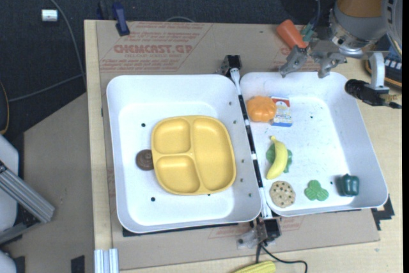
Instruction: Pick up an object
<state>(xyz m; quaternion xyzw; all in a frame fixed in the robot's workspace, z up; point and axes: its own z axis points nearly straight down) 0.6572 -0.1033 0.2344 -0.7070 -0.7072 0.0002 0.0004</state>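
My gripper (310, 66) hangs over the far rim of the right bin (358, 131), its two fingers spread open with nothing between them. Below it in that bin lie an orange (260, 109) touching a small white carton (282, 110). Nearer the front are a banana (277, 158), a chocolate-chip cookie (281, 194), a green broccoli piece (316, 190) and a dark green pepper (348, 185). All of them lie well apart from the gripper.
The left bin (128, 112) holds a yellow divided plate (192, 155) with a brown disc (144, 159) at its left edge. A black clamp (232, 64) sits where the bins meet at the back. An orange-handled tool (291, 34) lies on the cardboard behind the right bin.
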